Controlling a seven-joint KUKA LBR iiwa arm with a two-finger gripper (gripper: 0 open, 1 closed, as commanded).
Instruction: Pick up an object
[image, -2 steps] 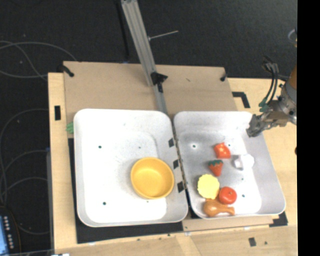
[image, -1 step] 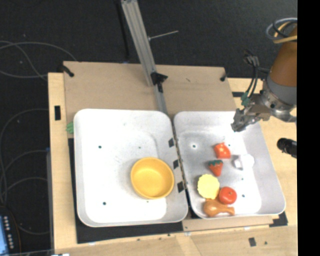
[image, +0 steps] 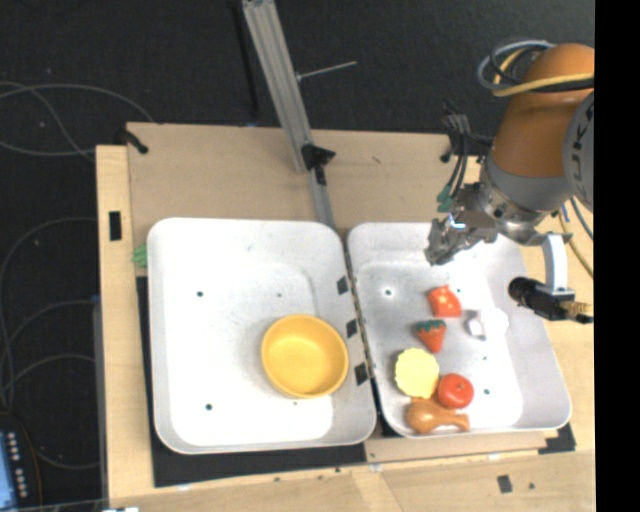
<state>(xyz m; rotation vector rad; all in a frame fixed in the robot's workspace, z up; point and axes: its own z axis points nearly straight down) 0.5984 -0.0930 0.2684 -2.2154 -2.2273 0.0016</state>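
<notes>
In the right bin (image: 530, 400) lie several small toy foods: a red piece (image: 444, 301), a strawberry (image: 431, 334), a pale yellow round piece (image: 416, 372), a red tomato (image: 455, 390) and a brown drumstick shape (image: 434, 417). A small grey piece (image: 473, 324) lies beside the strawberry. My gripper (image: 441, 245) hangs over the far part of the right bin, above and behind the red piece, with nothing seen between its fingers. The arm's orange band (image: 540, 120) is at the upper right.
A yellow bowl (image: 303, 355) sits in the left bin (image: 200, 270). A slanted metal post (image: 290, 110) rises behind the bins near their divide. A black fitting (image: 540, 296) sits at the right bin's right edge.
</notes>
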